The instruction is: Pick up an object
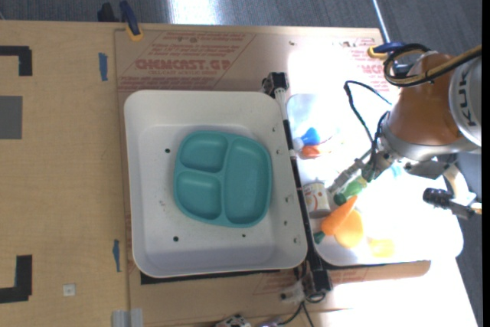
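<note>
Orange plastic, cone-like, glowing in the lower right of the frame: the orange piece (342, 223) lying in the right bin (398, 256), just below the gripper (346, 188). Reaching in from the right edge, slanting down-left, hovering tip-first over a cluster of small things. Touching or nearly touching a green object (354, 184) at the tip; not possible to tell whether anything is actually sitting between the fingers, nor how wide apart they are standing, with the glare washing out that corner.

Sitting close by: a small white carton (315, 197) against the bin's left wall, a blue piece (310, 135) and a red-orange piece (309, 152) higher up, a yellow thing (380, 246) lower right. Resting in the left bin (145, 165), well apart: a teal divided tray (223, 177).

Judging by look only: handling light and stiff, probably hollow toy plastic, smooth and likely slippery, hardly fragile. Tapering shape tending to squirt out of a pinch, so closing across the narrower body rather than the flared rim seeming wiser. Crowding making a clean pinch tricky.
</note>
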Motion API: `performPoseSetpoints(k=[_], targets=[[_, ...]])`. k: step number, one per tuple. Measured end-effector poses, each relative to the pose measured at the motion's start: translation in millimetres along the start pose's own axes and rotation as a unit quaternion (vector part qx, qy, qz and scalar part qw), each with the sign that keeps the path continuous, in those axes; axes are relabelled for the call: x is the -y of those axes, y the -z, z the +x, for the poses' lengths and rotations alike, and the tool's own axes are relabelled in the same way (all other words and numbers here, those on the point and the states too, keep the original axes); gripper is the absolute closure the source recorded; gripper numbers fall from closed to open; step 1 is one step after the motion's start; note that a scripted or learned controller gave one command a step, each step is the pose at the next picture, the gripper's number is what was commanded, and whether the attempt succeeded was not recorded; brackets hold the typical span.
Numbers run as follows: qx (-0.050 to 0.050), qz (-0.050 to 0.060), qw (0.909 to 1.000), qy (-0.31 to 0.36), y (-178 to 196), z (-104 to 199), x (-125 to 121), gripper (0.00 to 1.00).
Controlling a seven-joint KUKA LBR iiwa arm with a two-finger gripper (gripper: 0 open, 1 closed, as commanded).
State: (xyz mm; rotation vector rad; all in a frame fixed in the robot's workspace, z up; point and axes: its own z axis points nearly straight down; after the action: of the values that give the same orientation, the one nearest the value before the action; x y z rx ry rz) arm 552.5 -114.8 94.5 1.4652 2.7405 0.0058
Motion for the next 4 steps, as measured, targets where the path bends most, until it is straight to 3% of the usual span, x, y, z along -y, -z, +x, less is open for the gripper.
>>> performPoseSetpoints(k=[1, 2, 3, 4], targets=[[-0.013, 0.007, 0.9975, 0.069, -10, -25, -61, 0.00], [-0.013, 0.007, 0.9955, 0.094, -11, -31, -76, 0.00], [-0.026, 0.019, 0.9872, 0.156, -12, -50, -93, 0.00], [-0.015, 0.006, 0.9885, 0.151, -9, -7, -40, 0.00]])
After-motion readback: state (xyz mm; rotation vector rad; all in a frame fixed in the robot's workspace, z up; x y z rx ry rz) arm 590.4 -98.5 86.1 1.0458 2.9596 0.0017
